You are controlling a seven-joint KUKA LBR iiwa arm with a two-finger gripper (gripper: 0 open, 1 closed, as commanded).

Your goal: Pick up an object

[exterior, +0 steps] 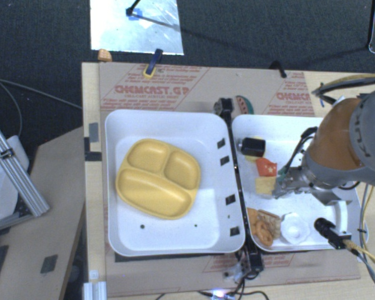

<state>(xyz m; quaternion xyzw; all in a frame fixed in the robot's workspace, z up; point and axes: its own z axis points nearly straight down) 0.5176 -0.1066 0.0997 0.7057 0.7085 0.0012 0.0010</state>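
In the right bin [300, 125], the gripper [281, 188] hangs low by a yellow block [265, 185].

Whether its fingers are spread or shut I cannot tell, and nothing shows between them. The block looks flat and firm, so I judge a square, centred descent best, clear of the red piece [267, 167] and black box [252, 146] above. The left bin [119, 230] holds a smooth, moulded yellow tray [157, 177] with three compartments.

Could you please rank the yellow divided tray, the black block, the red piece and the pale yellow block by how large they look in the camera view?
1. Yellow divided tray, by far the largest.
2. Black block.
3. Pale yellow block and red piece look too alike to rank; the gripper partly hides the block.
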